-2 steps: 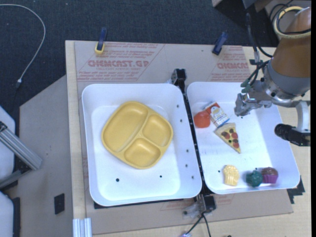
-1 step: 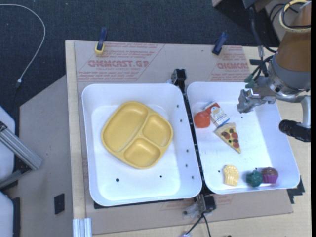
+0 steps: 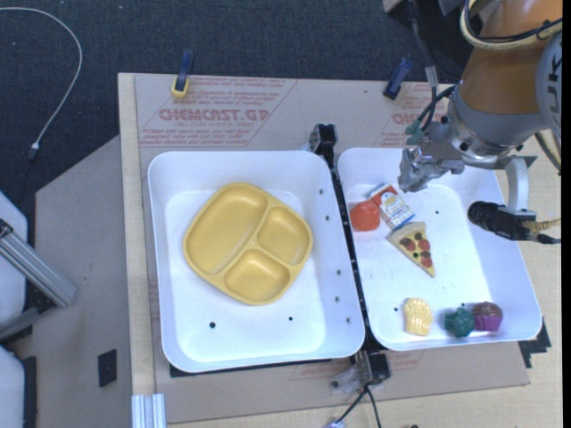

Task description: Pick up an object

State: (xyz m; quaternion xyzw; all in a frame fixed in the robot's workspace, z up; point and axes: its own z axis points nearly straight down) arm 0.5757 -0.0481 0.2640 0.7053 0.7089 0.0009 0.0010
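We are hanging our gripper [image 3: 416, 178] over the right bin [image 3: 500, 266], near its back left corner. It is pointing down at the toys, likely so it can drop straight onto one. We cannot tell if it is wide or narrow, because the grey wrist is hiding that part. We are seeing nothing in it.

Just below the gripper, a small carton [image 3: 393, 209] is lying tilted. We are guessing this is the thing we are going for, since it is the closest. A red toy [image 3: 364, 216] is touching the carton on its left, so a grab here could bump both. A pizza slice [image 3: 414, 246] is lying just in front of the carton, flat on the bin floor. Flat things are hard to pinch, so it may be a poor pick.

Near the front edge, well apart from the gripper, a yellow toy [image 3: 417, 316], a green toy [image 3: 460, 322] and a purple toy [image 3: 487, 316] are sitting in a row. The green and purple ones are touching.

In the left bin [image 3: 178, 328] a yellow plate [image 3: 247, 242] with three parts is lying flat. Both bins are sitting side by side on the bench [image 3: 134, 239], so the arm can reach either one.
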